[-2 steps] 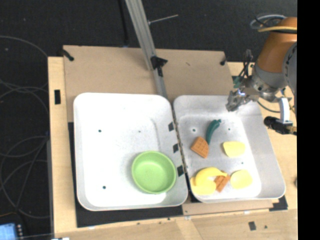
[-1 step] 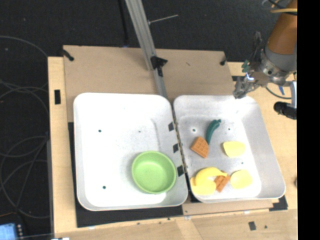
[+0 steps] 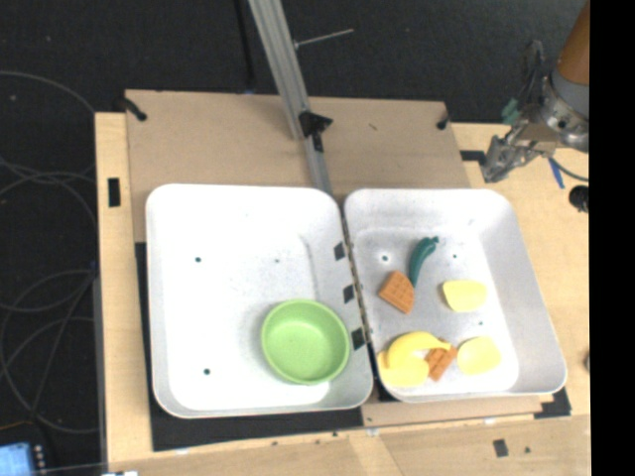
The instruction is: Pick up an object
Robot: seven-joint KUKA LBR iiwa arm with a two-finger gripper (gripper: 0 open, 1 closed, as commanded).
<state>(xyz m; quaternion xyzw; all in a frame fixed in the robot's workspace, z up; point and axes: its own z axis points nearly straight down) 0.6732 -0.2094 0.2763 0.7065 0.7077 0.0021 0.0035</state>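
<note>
In the right bin (image 3: 516,266) lie several small items: a dark teal curved piece (image 3: 425,256), an orange waffle-like wedge (image 3: 397,292), a pale yellow lump (image 3: 463,294), another yellow lump (image 3: 480,355), a bigger yellow round piece (image 3: 407,358) and a small orange bit (image 3: 440,363) leaning against it. A light green bowl (image 3: 306,340) stands upright in the near right part of the left bin (image 3: 198,266). My gripper (image 3: 504,155) hangs over the bench beyond the right bin's far right corner, apart from every item.
A slanted metal pole (image 3: 283,62) runs from the top of the view down to the seam between the bins. Black cables (image 3: 40,266) lie on the dark floor to the left. Bare bench board (image 3: 377,152) lies behind the bins.
</note>
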